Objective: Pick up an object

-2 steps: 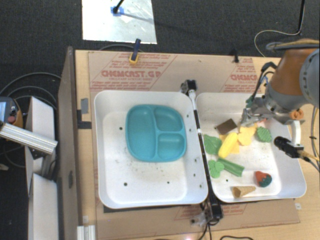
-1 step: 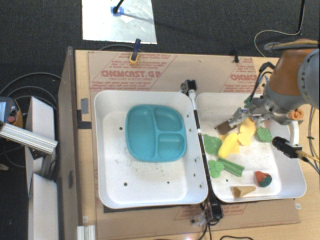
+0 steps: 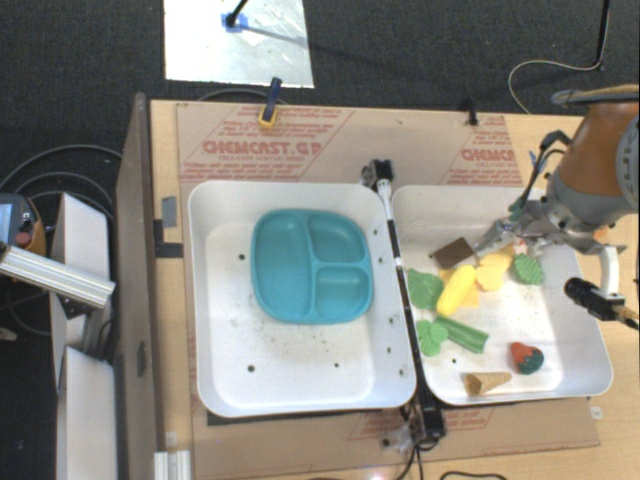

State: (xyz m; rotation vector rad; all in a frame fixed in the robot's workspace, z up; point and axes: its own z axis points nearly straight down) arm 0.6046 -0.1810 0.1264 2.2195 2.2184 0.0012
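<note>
The gripper (image 3: 500, 240) hangs over the right bin (image 3: 590, 353) near its far edge; whether it is released or clenched cannot be told. Just beneath it lie one brown block (image 3: 452, 253) and two yellow pieces (image 3: 468, 283). Four green items spread around them, with one strawberry (image 3: 527, 357) and one cone (image 3: 486, 381) toward the near edge. The left bin (image 3: 215, 298) carries one teal divided plate (image 3: 310, 266).

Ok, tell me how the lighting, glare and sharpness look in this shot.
Camera view: even, soft lighting; bright glare on the shiny sheet lying on the floor; the white bins verge on washed out; the teal plate is sharp; the gripper looks slightly blurred over the toy food.
</note>
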